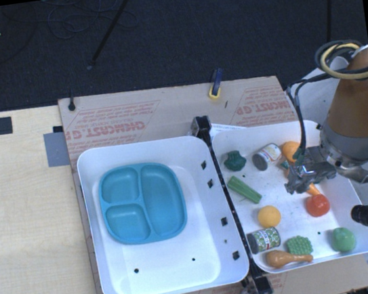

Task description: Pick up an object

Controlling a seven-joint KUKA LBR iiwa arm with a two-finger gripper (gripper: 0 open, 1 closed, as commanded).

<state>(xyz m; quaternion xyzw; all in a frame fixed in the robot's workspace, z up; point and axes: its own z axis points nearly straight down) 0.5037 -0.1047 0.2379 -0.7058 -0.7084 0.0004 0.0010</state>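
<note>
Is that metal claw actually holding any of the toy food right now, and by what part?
It cannot be told: the gripper sits low in the right bin by an orange piece.

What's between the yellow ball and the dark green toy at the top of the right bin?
In the camera view, a green stick lies slanted between the yellow ball and the dark green toy.

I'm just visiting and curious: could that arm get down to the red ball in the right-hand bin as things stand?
Probably yes. The red ball lies in the open just below the gripper, with nothing on top of it. An orange piece sits close beside it and might get nudged.
</note>
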